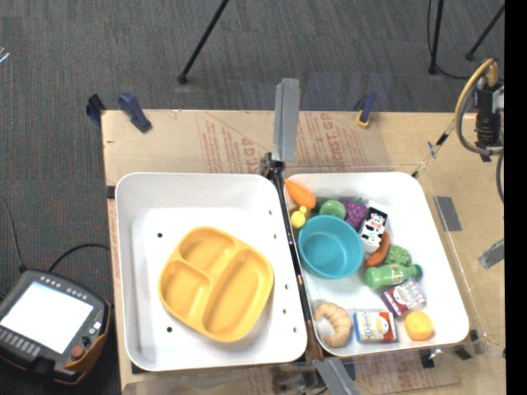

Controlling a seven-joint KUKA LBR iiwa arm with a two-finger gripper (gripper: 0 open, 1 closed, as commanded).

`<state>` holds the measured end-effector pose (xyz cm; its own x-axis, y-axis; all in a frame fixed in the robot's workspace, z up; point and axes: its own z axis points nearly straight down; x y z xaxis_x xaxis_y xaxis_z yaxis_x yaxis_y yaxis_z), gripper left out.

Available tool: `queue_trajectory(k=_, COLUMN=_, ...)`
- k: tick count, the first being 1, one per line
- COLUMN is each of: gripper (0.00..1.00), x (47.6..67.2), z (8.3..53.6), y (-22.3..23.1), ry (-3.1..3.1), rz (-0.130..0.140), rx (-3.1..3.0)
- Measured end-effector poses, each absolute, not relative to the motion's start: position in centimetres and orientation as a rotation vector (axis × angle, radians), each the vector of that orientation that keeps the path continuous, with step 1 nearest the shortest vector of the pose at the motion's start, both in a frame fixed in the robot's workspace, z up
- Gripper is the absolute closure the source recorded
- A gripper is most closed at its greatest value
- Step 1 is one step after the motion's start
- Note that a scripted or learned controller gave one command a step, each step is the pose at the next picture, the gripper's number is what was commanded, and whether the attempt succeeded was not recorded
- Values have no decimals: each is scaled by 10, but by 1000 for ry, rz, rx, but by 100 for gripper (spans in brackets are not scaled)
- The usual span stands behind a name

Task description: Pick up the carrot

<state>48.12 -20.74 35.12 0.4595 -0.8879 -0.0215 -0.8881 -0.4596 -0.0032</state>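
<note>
Lower left of frame: a teach pendant point(48, 323) on dark grey carpet point(123, 48). Centre: cardboard-covered counter point(214, 138) bearing the left bin point(132, 220) with a yellow divided plate point(216, 282), and the right bin point(440, 245) of toy foods; the carrot point(300, 193) lies in its upper-left corner, above the teal bowl point(329, 247). Hand state: cannot tell.

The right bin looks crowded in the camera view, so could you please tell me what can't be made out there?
- Carrot: its lower end is lost among the yellow toy and the blue bowl.
- Red item: mostly hidden beneath the black-and-white carton and the bowl's rim.
- Labels on the small carton and the purple packet: too small to read.
- Purple grapes: partly covered by the green fruit.
</note>
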Motion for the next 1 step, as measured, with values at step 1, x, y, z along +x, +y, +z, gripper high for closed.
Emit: queue_trajectory(k=1, gripper=100, x=482, z=359, y=-208, ry=1635, rz=36, rx=-2661)
